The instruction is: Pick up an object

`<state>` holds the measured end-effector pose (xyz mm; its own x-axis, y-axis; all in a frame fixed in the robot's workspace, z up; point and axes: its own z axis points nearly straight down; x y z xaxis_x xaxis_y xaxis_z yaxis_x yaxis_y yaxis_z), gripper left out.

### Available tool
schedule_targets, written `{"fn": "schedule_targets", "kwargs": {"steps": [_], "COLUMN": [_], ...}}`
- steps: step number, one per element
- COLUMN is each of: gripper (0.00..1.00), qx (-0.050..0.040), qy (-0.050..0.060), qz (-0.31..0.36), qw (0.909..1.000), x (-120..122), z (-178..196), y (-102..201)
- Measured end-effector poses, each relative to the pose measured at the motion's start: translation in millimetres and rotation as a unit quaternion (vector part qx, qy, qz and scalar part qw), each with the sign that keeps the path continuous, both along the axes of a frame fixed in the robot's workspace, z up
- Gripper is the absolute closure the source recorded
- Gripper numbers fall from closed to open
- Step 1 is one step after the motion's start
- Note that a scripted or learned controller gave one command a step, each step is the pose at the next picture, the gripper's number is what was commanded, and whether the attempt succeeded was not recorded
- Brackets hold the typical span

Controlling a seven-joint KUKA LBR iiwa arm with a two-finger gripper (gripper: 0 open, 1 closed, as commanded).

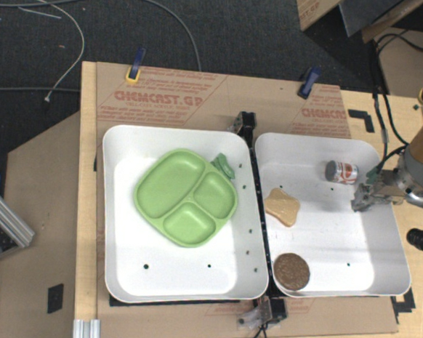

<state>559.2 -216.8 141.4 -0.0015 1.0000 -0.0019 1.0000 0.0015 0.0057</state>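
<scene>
On the counter (pixel 203 91), the right bin (pixel 380 251) is taken as landmark. Near its far edge a small can (pixel 341 171) is seen lying on its side. Just beside the can, toward the bin's right rim, the pincer (pixel 362 197) is seen low over the bin floor; nothing is seen between its tips, and whether it is released or clenched cannot be told. A tan bread slice (pixel 282 207) lies near the bin's left wall, a brown round cookie (pixel 292 271) at its near left corner. In the left bin (pixel 116 266) a green divided plate (pixel 186 197) is seen.

Single fixed camera above the bench (pixel 203 91), looking down at a slant, both white bins (pixel 116 266) fully framed
</scene>
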Motion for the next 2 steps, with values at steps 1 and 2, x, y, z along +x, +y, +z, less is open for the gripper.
{"fn": "schedule_targets", "kwargs": {"steps": [1,2], "gripper": [1.00,1.00], "qx": [-0.0003,-0.0003], "qy": [-0.001,0.000], "qz": [0.000,0.000], "qw": [1.0000,1.0000], "x": [10.4,11.8], "z": [56.1,110.5], "y": [5.3,5.1]}}
